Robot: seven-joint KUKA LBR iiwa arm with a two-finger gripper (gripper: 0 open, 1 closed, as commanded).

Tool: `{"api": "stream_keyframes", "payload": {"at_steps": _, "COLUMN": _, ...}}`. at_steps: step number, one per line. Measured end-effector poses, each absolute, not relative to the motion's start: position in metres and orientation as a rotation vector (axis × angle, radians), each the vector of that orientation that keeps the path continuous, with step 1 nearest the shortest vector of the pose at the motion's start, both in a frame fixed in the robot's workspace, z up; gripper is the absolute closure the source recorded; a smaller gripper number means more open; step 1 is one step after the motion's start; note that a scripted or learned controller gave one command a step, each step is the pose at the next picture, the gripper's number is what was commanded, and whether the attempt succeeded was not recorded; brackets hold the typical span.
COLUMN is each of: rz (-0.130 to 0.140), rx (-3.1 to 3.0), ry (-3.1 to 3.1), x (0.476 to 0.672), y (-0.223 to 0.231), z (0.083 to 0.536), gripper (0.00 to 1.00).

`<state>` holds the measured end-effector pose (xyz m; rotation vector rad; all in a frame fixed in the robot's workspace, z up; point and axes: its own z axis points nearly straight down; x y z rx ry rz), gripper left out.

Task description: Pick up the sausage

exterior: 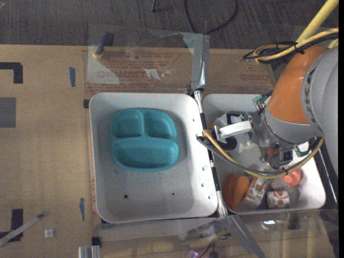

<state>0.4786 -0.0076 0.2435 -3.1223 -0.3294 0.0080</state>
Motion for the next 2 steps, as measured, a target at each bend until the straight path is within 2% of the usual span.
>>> {"api": "stream_keyframes", "payload": {"at_steps": 1, "rz": 0.004, "rx": -3.095, "ry": -0.536, "x": 0.536, "y": -0.006, "z": 0.344, "gripper": 0.0}}
{"api": "stream_keyframes", "payload": {"at_steps": 2, "rz": 0.006, "rx": -3.125, "ry": -0.31, "x": 0.536, "y": 0.018, "z": 0.192, "gripper": 0.0}}
